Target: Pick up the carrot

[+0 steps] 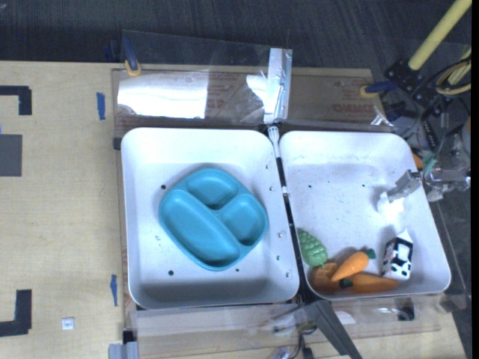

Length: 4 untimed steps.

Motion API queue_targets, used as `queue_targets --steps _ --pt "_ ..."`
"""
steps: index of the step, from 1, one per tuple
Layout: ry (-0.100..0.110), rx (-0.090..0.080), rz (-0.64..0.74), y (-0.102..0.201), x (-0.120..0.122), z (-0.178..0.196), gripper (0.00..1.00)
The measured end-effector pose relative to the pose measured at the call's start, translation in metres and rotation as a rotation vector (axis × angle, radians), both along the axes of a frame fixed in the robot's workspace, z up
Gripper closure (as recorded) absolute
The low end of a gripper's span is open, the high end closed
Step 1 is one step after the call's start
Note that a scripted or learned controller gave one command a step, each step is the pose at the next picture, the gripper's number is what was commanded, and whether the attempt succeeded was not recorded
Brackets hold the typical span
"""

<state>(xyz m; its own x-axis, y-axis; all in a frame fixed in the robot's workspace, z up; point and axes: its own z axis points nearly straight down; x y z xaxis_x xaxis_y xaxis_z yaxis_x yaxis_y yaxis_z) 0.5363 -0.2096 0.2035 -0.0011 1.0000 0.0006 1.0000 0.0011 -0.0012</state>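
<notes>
Two carrots (352,266), perhaps three; one cow (399,258).

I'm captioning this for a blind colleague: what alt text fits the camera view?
The gripper hangs over the right bin, apart from the carrot lying at its near edge among a green toy and a black-and-white toy. The left bin holds a blue divided plate.

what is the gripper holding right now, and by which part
Nothing. The gripper hovers over bare floor near the right bin's right side, well apart from the carrot lying at the front edge.
</notes>
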Motion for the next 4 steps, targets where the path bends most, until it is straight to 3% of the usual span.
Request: queue_targets --steps 1,2,3,4 --pt "-0.019 -0.006 -0.087 0.031 -0.041 -0.084 0.0" --pt "-0.012 -0.001 -0.079 0.098 -0.053 -0.117 0.0" --pt "-0.009 -0.002 -0.028 0.076 -0.055 -0.116 0.0" --pt "-0.014 -0.01 0.008 0.11 -0.054 -0.115 0.0"
